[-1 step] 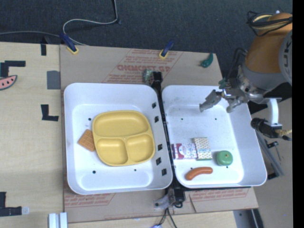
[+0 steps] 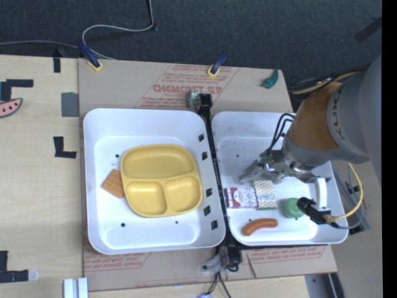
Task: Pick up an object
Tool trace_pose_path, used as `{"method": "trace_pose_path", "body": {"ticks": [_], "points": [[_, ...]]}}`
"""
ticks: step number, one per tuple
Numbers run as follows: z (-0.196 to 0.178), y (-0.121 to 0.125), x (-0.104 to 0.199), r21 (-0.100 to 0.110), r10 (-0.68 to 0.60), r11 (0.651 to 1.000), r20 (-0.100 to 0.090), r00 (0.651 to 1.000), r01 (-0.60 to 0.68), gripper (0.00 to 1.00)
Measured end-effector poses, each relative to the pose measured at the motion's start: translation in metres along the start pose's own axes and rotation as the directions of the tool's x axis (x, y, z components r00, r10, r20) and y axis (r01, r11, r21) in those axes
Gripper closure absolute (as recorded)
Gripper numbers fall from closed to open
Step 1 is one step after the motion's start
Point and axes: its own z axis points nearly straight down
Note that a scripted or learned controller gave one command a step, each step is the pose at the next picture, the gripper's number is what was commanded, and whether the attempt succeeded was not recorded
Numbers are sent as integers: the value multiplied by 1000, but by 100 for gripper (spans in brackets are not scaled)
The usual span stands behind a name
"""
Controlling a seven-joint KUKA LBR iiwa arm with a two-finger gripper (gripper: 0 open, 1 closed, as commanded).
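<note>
My gripper [image 2: 259, 169] hangs low in the right bin [image 2: 248, 132], just above a small checkered packet [image 2: 265, 193]. Left of that packet lies a red and white packet [image 2: 239, 198]. A green object [image 2: 290, 207] sits to the right of the checkered packet, and a sausage [image 2: 259, 226] lies near the bin's front wall. The grey arm with its orange band [image 2: 316, 126] covers the right part of this bin. Nothing shows between the fingers.
The left bin [image 2: 99, 228] holds a yellow divided tray [image 2: 161, 180] with a tan cracker [image 2: 113, 183] tucked at its left edge. A black divider with clips [image 2: 211, 166] runs between the bins. Cables [image 2: 118, 27] lie behind the bench.
</note>
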Motion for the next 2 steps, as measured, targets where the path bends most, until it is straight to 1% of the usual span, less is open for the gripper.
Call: {"method": "trace_pose_path", "body": {"ticks": [1, 2], "points": [[0, -56, 21, -5, 2, 1000, 3, 1000, -2, 0], [0, -23, 28, -1, 1, 1000, 2, 1000, -1, 0]]}}
